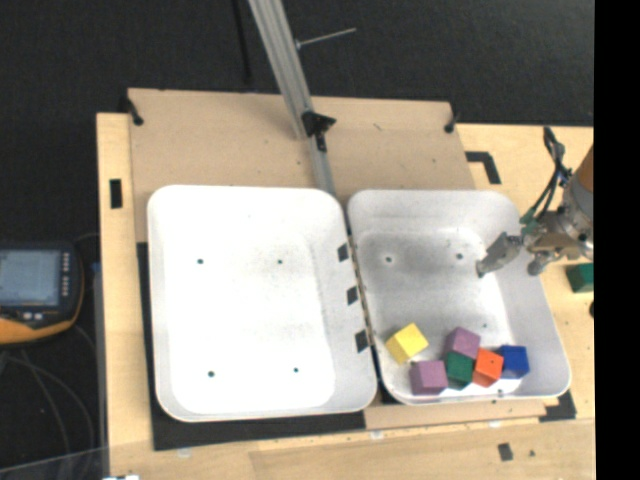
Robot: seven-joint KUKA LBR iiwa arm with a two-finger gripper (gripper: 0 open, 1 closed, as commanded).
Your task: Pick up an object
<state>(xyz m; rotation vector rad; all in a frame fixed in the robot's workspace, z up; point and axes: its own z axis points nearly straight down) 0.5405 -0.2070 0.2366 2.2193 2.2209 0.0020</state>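
Gripper (518, 252) sits over the right bin's (420, 218) far right side, well apart from the blocks; two fingers look spread with nothing between them. Blocks cluster at the bin's near edge: yellow block (407, 343) slightly apart from the pack, then purple blocks (428, 376), green (459, 367), orange (488, 366), blue (513, 359) touching; best bet is the yellow one, straddle it squarely, descend clear of the wall. Bins rest on a tan board (290, 138), left bin (250, 298) alongside, dark floor beyond, handheld screen (35, 283) at left.

Even overhead light, white bins (250, 298) v. bright, near blown out. Soft grey shadow just left of gripper (512, 251). Whole pic slightly soft, low-res.
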